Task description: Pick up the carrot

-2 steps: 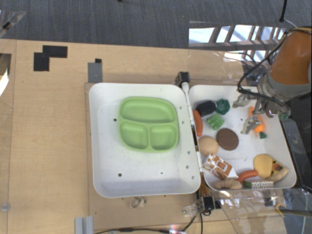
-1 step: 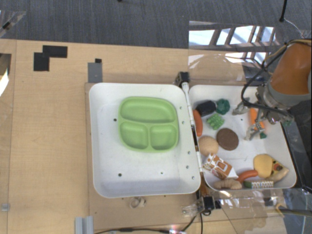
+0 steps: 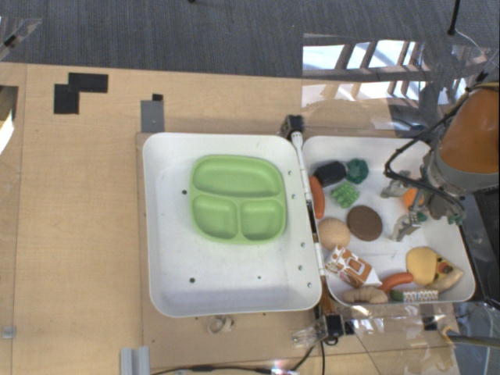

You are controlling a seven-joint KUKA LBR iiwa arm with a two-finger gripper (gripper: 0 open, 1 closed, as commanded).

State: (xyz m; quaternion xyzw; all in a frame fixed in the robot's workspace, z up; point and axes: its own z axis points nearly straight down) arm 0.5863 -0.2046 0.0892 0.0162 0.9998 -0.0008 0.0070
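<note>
My gripper (image 3: pixel 402 208) hangs over the right part of the right bin (image 3: pixel 462 244), below the arm's orange band. A small orange piece, probably the carrot (image 3: pixel 409 198), shows right at the gripper and is partly hidden by it. I cannot make out whether it is gripped or lies in the bin underneath. Two more orange-red items are in this bin. A long one (image 3: pixel 316 196) lies along the left wall, and a shorter one (image 3: pixel 397 280) sits near the front.
The right bin also holds a brown disc (image 3: pixel 364 223), a black block (image 3: pixel 329 172), green toys (image 3: pixel 357 169), a tan ball (image 3: pixel 333 231), a yellow toy (image 3: pixel 422 264) and a small carton (image 3: pixel 349 266). The left bin (image 3: pixel 168 272) bears a green divided plate (image 3: pixel 237 198).
</note>
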